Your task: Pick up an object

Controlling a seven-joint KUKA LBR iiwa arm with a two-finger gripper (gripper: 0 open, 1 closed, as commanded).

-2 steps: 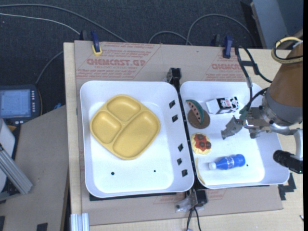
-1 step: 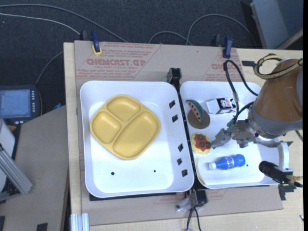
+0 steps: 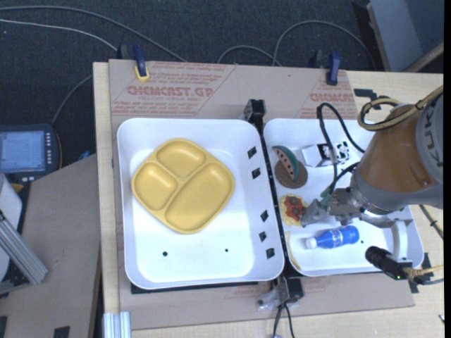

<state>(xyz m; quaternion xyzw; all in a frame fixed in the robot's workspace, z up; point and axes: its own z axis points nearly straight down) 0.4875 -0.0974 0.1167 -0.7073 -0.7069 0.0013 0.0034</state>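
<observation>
Bottle: blue bottle (image 3: 333, 239) with a white cap, lying on its side low in the right bin (image 3: 331, 261).
Gripper: gripper (image 3: 315, 213) is low, just above the bottle; cannot tell if it is open or closed, or holding anything.
Toy: red and yellow toy (image 3: 292, 208), just left of the gripper.
Plate: yellow divided plate (image 3: 183, 185) in the left bin (image 3: 211, 263).

The yellow divided plate (image 3: 183, 185) at left centre looks like smooth moulded plastic with a soft sheen. The white left bin (image 3: 211, 253) and right bin (image 3: 338, 259) are smooth, faintly glossy plastic. At lower right the blue bottle (image 3: 332, 239) is shiny plastic, and the bench sheet (image 3: 176, 86) along the top is matt brown printed paper.
</observation>
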